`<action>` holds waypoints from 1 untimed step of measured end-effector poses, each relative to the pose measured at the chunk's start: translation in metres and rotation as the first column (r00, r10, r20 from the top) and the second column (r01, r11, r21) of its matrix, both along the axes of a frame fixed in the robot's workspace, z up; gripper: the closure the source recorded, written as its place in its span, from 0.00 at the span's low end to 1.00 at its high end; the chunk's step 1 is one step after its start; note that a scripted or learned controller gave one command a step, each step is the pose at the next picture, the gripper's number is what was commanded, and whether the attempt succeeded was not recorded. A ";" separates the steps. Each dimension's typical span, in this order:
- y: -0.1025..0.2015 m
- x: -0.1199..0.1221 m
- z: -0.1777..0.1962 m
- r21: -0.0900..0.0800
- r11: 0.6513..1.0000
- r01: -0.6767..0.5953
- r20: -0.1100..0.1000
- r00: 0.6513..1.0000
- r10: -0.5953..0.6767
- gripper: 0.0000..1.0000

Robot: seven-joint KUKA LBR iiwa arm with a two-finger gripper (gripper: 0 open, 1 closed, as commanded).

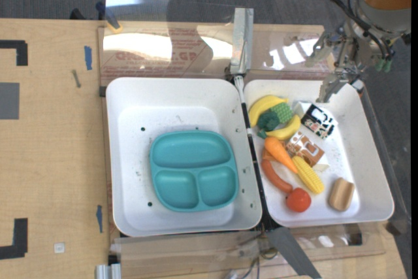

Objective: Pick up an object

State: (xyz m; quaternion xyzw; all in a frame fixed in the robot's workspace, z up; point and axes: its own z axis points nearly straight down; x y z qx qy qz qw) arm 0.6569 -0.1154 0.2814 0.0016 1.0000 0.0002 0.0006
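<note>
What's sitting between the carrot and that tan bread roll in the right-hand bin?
In the camera view, the yellow corn cob lies between the carrot and the bread roll, slanting down toward the red tomato.

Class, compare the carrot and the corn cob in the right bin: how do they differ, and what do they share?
The carrot is orange and tapers to a point; the corn cob is yellow and keeps an even, bumpy width. The carrot lies nearer the banana, the corn cob nearer the bread roll. Both are elongated toy foods lying slantwise, side by side, in the right bin.
</note>
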 end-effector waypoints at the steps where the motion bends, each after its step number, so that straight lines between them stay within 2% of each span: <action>1: 0.023 -0.043 -0.116 0.004 0.990 -0.142 -0.010 0.990 0.142 0.00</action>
